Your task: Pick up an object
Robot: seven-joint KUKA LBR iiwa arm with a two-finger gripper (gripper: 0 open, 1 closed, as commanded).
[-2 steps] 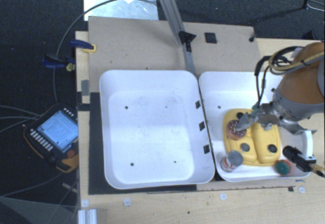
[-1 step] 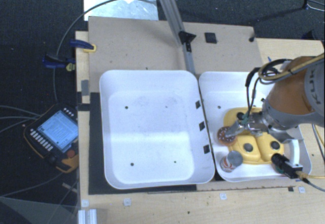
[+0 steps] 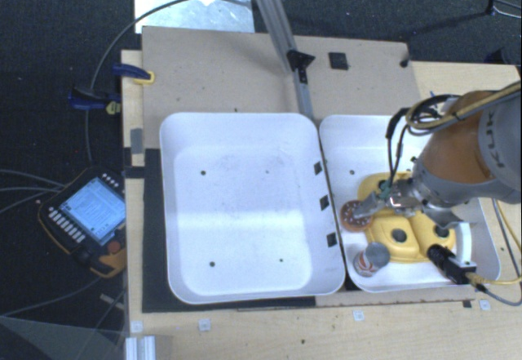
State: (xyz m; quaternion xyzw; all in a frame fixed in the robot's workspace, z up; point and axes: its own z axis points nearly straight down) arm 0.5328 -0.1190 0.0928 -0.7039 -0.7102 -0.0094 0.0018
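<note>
The right bin (image 3: 351, 146) holds a yellow plastic toy (image 3: 400, 234), a brown and pink ring (image 3: 354, 215) at the toy's left, and a small grey cup with a red base (image 3: 373, 257) near the front wall. The grey arm with its orange band (image 3: 457, 150) reaches in from the right. My gripper (image 3: 383, 200) hangs low over the top left of the yellow toy, close to the ring. The wrist hides part of the toy. Nothing can be seen lifted off the bin floor.
The left bin (image 3: 236, 268) lies beside the right one, joined by black clips (image 3: 324, 202). A metal pole (image 3: 277, 20) slants over the back of the bench. A teach pendant (image 3: 86, 215) lies on the floor at the left. Cables trail at the right.
</note>
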